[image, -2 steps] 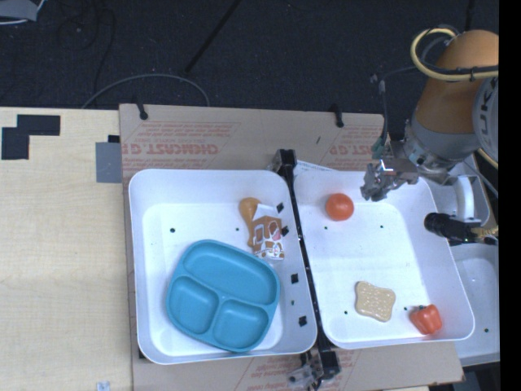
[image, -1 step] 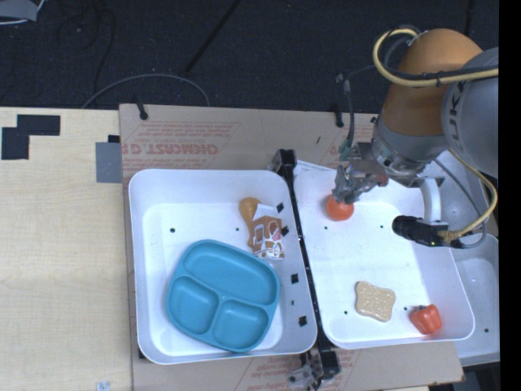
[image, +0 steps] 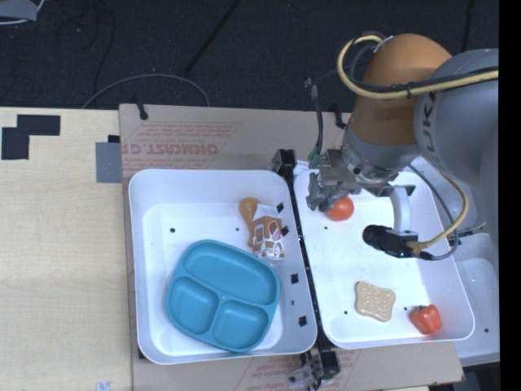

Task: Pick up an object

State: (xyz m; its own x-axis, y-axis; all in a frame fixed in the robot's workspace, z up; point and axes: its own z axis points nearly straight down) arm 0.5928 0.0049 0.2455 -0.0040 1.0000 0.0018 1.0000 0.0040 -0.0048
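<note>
A small red-orange round object lies in the right bin near its far left corner. My gripper hangs directly over that corner, its tip touching or just above the upper left side of the round object. The grey arm with its orange band reaches in from the right and covers the bin's far right part. In the same bin, a tan slice of toast lies toward the near side, and a red pepper-like object sits in the near right corner.
The left bin holds a blue divided plate, a tan drumstick-shaped object and a small patterned packet by the wall next to the right bin. A black fitting on a cable hangs over the middle of the right bin.
</note>
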